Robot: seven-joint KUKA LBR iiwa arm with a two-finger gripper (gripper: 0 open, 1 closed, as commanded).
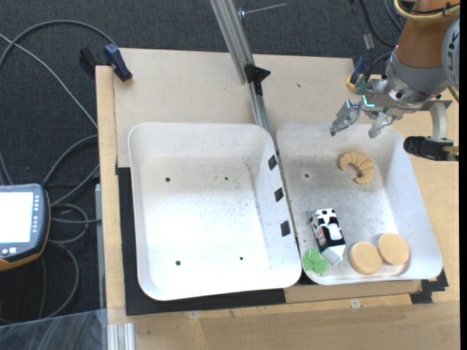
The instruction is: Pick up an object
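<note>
Gripper (359, 122) hangs released, fingers spread, holding nothing, over the right bin (419, 195) far rim. Nearest candidate, a croissant (357, 166), lies just below it. Recommended: centre over the pastry, straddle its narrow width, descend fully before clenching.

The tan surface (182, 86) spreads out to the left of the pincer (355, 131) and behind it. A white bin (417, 195) lies directly below the pincer, and a second white bin (197, 210) sits beside it, further left. A slanted aluminium rail (226, 20) rises to the pincer's upper left. A blue clamp (117, 60) grips the surface's far-left corner. A handheld screen unit (18, 224) lies well to the left, on the dark carpet floor (44, 6).
</note>
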